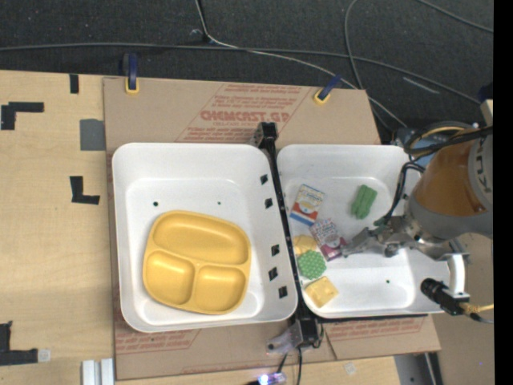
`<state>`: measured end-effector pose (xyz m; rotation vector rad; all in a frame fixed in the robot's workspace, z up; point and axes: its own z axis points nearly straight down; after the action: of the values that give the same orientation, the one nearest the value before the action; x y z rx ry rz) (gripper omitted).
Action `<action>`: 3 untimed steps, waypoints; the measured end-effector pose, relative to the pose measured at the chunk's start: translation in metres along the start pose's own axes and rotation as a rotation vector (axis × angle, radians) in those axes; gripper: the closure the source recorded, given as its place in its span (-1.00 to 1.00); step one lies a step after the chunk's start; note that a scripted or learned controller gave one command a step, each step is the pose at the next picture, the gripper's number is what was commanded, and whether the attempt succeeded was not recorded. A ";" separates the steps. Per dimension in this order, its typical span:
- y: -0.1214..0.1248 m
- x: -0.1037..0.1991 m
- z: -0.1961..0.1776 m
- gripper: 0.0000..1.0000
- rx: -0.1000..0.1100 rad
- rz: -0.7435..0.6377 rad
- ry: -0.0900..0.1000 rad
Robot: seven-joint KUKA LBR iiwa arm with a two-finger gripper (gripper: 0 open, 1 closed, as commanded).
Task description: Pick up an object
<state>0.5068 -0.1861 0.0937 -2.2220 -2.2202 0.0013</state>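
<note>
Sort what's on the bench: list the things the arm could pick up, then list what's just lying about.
For the job:
tool
green block
red and blue packet
patterned pouch
green round piece
yellow square piece
right bin

Just lying about:
yellow divided tray
left bin
cardboard sheet
two clamps
black cables

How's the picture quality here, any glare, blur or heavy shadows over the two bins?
Camera view: lighting is even and soft, with mild sheen on the yellow divided tray and bright white on the left bin walls; shadows are faint. The small items near the gripper in the right bin look slightly soft, so the jaws' state is unclear. The dark background at the top is dim.
</note>
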 end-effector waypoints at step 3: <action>0.011 -0.007 -0.117 1.00 -0.006 -0.002 -0.002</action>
<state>0.5180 -0.1928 0.2109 -2.2233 -2.2271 -0.0034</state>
